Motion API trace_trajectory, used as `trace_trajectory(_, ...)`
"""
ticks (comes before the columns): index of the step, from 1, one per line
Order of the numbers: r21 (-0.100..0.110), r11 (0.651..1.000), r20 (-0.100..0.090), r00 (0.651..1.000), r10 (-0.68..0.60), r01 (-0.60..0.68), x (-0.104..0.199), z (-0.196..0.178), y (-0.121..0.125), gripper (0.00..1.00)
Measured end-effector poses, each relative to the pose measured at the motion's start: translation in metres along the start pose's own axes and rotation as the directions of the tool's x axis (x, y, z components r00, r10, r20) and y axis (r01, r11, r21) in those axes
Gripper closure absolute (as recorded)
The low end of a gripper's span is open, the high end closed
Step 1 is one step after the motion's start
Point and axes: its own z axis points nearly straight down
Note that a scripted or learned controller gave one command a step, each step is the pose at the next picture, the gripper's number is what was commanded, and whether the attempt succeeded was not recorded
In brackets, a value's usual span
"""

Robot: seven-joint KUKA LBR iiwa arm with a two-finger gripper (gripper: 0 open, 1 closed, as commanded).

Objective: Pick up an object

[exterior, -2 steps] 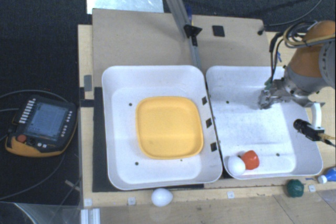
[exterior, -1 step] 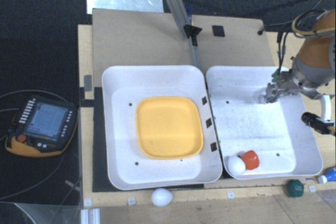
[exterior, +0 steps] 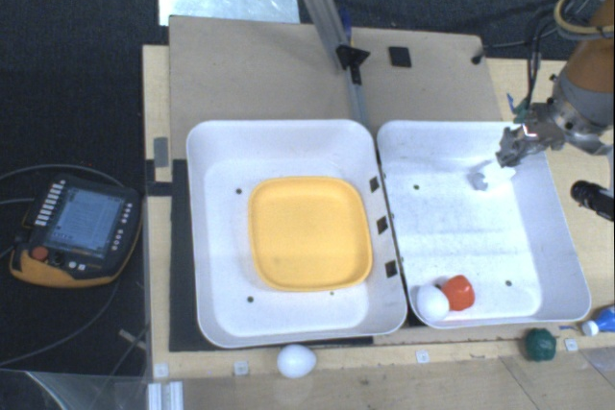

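The surface (exterior: 423, 82) carries two shallow white bins side by side. The left bin (exterior: 216, 302) holds a square yellow plate (exterior: 310, 232) lying flat near its middle. The right bin (exterior: 553, 245) holds an orange object (exterior: 459, 293) in its near left corner, touching a white ball (exterior: 432, 303) just to its left, and a small grey piece (exterior: 478, 179) lies well apart from them toward the far side. The arm (exterior: 586, 96) comes in from the right over the far right corner of the right bin, and its claw (exterior: 511, 149) hangs just beyond and to the right of the grey piece; it is too small and blurred to say whether the claw stands apart or together, and nothing can be seen between its tips. Off to the left lies a handheld control pad (exterior: 75, 232) with an orange underside and a screen. On the near edge of the surface sit a white egg-like object (exterior: 297, 361) below the left bin and a dark green ball (exterior: 540, 345) below the right bin.
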Motion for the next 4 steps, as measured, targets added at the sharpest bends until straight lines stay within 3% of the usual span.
trace_trajectory(1, 0.001, 1.000, 0.000, 1.000, 0.000, 0.000, 0.000, -0.053, 0.001, 1.00)
trace_trajectory(4, 0.005, 1.000, -0.002, 1.000, -0.003, 0.003, 0.146, -0.037, 0.004, 1.00)
